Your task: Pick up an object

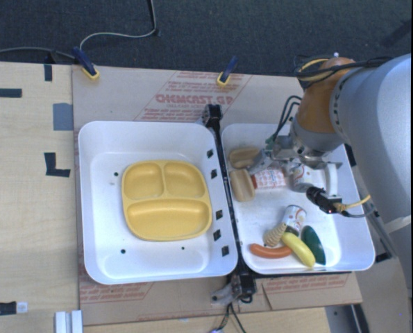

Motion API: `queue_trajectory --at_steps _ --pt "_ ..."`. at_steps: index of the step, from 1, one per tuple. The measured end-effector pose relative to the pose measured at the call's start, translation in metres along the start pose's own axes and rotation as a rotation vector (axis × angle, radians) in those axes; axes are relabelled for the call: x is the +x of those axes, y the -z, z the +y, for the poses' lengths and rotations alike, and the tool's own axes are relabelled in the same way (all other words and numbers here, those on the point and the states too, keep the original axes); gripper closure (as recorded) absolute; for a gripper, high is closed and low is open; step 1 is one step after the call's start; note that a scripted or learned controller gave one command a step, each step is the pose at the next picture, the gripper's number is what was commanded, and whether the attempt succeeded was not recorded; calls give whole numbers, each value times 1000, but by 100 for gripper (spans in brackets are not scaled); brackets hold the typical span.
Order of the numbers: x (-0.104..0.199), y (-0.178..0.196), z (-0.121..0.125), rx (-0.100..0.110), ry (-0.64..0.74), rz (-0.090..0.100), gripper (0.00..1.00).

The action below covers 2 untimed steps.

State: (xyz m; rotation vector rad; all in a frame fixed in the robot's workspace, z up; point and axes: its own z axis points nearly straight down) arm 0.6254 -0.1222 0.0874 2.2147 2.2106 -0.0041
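The right bin (355,238) holds several small items. A white can with a red label (268,180) lies on its side near the bin's middle. My gripper (279,170) is low over that can, open, with a finger (259,161) at its upper left and the other at its right end. The can rests on the bin floor. Two tan bread-like pieces (242,157) (242,185) lie just left of it. Nearer the front lie a small can (294,218), a yellow banana (300,249), a green piece (314,245), an orange sausage shape (269,252) and a ridged tan piece (275,237).
The left bin (98,207) holds a yellow divided plate (167,200). A black divider with clips (220,186) runs between the bins. The grey arm with its orange band (317,106) covers the right bin's far right corner. Cables (338,203) hang near the wrist.
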Motion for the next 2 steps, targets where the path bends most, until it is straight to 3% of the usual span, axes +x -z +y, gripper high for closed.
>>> queue_trajectory --at_steps 1,2 --pt "0 9 0 1 1 -1 100" --pt "47 98 -86 8 4 11 100"
